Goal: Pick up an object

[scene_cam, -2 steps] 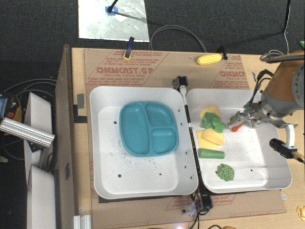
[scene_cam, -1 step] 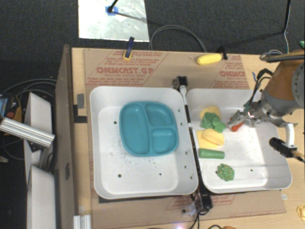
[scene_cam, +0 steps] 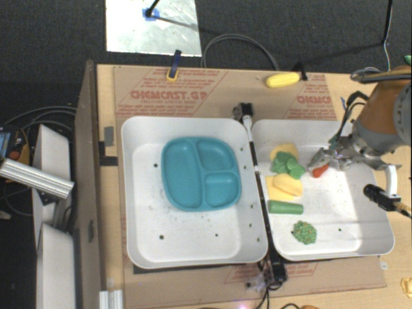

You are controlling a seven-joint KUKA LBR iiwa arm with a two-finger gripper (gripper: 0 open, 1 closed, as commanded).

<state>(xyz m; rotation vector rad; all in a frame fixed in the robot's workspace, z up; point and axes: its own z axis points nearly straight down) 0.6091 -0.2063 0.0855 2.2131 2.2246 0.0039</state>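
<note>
Gripper sits low over the right bin, near its upper right part, and I see a small orange-red piece right at its fingertips; whether the fingers clamp it or how wide they stand I cannot tell. Left of it lie yellow and green toy foods, with a green bumpy ball below. A blue divided plate rests in the left bin
</note>
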